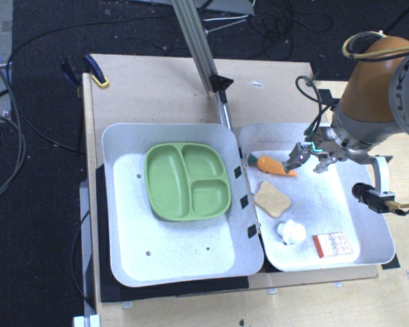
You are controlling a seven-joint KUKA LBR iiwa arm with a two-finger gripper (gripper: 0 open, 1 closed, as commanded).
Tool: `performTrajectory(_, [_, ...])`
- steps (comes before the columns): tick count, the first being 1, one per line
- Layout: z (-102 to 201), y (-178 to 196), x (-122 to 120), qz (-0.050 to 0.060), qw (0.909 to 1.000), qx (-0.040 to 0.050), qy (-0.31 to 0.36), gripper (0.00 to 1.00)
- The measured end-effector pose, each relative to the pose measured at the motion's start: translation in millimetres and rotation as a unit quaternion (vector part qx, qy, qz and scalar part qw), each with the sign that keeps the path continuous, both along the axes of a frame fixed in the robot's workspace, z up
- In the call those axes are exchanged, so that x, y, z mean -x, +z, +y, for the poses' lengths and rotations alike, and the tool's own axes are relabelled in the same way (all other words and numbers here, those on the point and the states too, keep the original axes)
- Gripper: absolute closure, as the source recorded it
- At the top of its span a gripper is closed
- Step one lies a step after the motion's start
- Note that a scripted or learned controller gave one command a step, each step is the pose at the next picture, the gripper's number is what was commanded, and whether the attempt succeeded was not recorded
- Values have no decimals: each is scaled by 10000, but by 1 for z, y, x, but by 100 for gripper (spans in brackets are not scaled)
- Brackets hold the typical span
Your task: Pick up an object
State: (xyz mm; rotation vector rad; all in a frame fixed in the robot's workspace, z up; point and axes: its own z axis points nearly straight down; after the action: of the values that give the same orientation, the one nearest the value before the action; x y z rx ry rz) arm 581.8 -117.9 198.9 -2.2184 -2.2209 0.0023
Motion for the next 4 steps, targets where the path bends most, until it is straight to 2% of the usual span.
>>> performTrajectory(1, [0, 1, -1, -13, 10000, 1, 2, 0])
performTrajectory(2, [-8, -53, 7, 13, 10000, 3, -15, 0])
performTrajectory(3, [-7, -104, 6, -26, 10000, 2, -17, 0])
performTrajectory(4, [-7, -90, 4, -53, 10000, 4, -14, 100])
